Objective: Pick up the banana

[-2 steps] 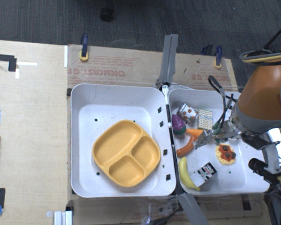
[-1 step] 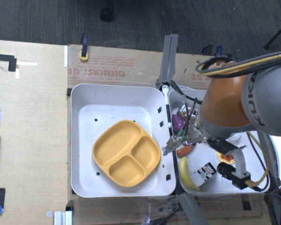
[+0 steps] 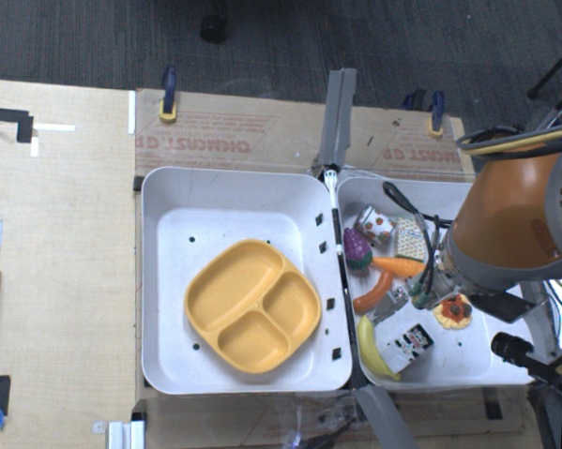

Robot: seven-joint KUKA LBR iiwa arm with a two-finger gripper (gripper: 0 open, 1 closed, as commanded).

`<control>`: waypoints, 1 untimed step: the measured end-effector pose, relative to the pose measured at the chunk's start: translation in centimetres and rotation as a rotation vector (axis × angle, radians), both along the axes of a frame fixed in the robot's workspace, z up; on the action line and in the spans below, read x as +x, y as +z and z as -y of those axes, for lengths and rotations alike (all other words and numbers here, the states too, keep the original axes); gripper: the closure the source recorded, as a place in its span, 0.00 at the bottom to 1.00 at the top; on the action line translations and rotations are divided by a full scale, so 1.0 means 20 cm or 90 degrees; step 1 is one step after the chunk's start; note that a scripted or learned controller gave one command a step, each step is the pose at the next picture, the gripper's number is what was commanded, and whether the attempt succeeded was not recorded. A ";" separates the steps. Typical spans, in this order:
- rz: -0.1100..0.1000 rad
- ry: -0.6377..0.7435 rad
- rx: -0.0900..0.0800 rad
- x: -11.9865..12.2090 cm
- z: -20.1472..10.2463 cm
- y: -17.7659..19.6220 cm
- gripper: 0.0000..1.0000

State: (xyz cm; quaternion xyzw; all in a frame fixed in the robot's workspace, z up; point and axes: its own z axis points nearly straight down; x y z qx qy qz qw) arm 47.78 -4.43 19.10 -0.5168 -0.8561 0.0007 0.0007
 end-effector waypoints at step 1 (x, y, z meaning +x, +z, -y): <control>0.000 0.026 0.000 0.00 -0.28 0.00 0.00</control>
